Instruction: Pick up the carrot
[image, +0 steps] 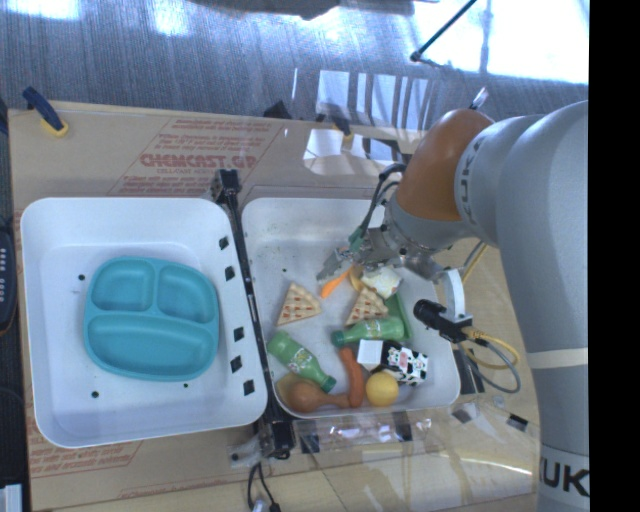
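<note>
On the cardboard-covered bench, the two-finger gripper, its opening impossible to judge, should descend squarely over the small orange carrot at centre frame in the right white bin.

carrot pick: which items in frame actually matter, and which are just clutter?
Matters:
- carrot, orange piece in the right bin
- gripper, right over it

Clutter:
- two waffle wedges
- two green bottles
- hot dog
- lemon
- cow-print carton
- drumstick
- blue divided plate in the left bin
</note>
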